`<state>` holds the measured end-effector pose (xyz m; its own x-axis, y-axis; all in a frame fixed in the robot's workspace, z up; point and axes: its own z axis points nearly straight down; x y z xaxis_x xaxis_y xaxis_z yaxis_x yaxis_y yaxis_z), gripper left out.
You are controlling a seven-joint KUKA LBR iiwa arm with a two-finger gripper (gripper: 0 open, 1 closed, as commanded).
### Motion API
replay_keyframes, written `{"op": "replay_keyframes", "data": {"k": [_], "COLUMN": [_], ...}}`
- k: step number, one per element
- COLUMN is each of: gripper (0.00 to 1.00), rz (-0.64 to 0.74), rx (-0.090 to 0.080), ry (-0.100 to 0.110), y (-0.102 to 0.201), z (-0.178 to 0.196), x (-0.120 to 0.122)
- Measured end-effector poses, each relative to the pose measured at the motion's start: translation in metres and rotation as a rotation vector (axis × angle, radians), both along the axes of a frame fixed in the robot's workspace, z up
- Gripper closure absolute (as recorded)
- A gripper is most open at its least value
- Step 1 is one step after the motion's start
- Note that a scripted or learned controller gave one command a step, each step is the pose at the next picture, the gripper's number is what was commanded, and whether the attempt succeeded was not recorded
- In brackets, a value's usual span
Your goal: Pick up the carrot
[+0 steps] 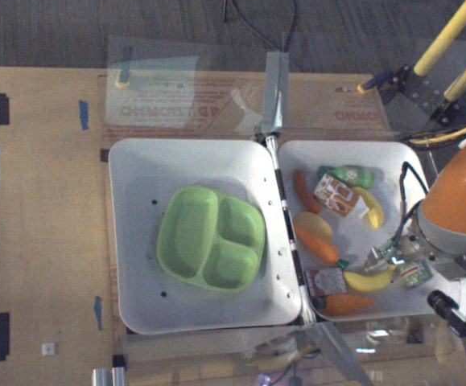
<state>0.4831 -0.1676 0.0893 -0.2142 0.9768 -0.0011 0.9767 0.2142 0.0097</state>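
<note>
Two shallow white plastic bins sit side by side on the light wooden table [39, 240]. The left bin [136, 175] holds a lime-green plastic plate with three compartments [211, 237], lying a little askew near the bin's middle.

The right bin [393, 155] holds a scatter of toy foods. Several orange pieces look carrot-like: an orange tapered carrot [318, 248] lies slantwise near the bin's left wall, just below a pale tan rounded piece [313, 224] that touches it. A slimmer reddish-orange stick [305, 190] lies above these, close to the left wall, and another orange elongated piece [348, 302] rests along the bin's near edge. A yellow toy banana [368, 279] lies just above that piece, and a second small yellow banana [373, 208] sits further back. Beside it lies a small orange-and-white printed carton [336, 195], with a green bottle-shaped toy [345, 175] just behind. A small dark-labelled packet [326, 281] lies between the carrot and the lower banana.

The grey arm with its orange band [456, 199] reaches in from the right, over the right bin's right side. The gripper [387, 257] hangs low near the tip of the lower banana, well to the right of the carrot and apart from it. Whether the gripper is apart or together cannot be told from this view, as it blurs into clutter.
</note>
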Motion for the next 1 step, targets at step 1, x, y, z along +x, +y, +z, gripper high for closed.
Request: {"op": "replay_keyframes", "data": {"k": [1], "gripper": [1.0], "rz": [-0.227], "rx": [0.0], "ry": [0.009], "y": [0.0261], "z": [0.0958], "x": [-0.0029]}}
